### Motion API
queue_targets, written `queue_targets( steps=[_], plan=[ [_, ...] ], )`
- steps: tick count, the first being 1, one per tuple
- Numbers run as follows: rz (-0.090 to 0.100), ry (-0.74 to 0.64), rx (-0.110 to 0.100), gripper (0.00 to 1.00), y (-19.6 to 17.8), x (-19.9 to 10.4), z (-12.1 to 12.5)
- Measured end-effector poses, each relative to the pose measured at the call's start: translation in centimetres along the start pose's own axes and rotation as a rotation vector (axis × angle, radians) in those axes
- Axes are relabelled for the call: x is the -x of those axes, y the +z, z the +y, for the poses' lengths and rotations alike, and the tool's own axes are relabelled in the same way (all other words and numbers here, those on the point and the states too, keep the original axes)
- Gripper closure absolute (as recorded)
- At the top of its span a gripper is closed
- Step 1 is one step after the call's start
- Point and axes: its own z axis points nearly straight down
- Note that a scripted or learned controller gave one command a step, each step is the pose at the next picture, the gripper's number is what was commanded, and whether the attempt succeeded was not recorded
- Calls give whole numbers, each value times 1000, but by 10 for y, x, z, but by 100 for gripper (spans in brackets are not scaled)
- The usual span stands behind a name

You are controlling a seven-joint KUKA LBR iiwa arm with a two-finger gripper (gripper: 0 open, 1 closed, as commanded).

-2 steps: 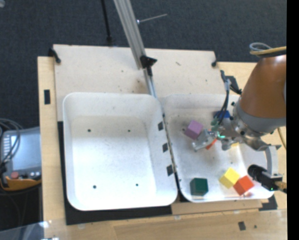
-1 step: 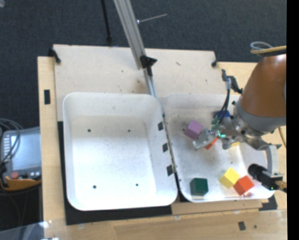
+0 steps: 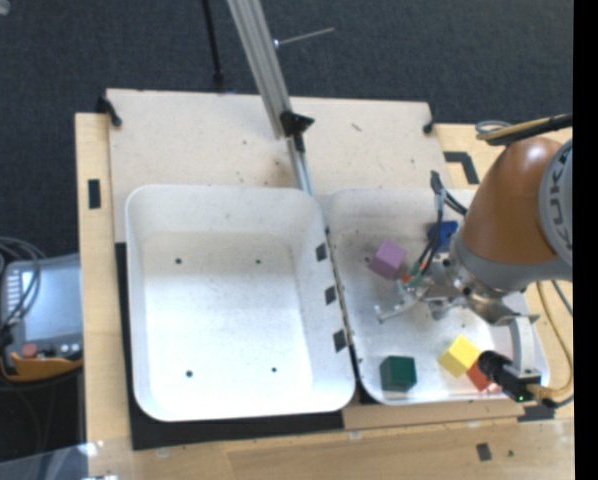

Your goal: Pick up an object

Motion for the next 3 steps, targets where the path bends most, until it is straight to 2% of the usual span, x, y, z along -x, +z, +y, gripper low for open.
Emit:
queue_targets(
  steps=[1, 2, 3],
  plan=[
    [1, 1, -1, 0, 59, -5, 5],
    [-1, 1, 7, 0, 88, -3, 6],
    [2, 7, 11, 100, 76, -3, 7]
  ],
)
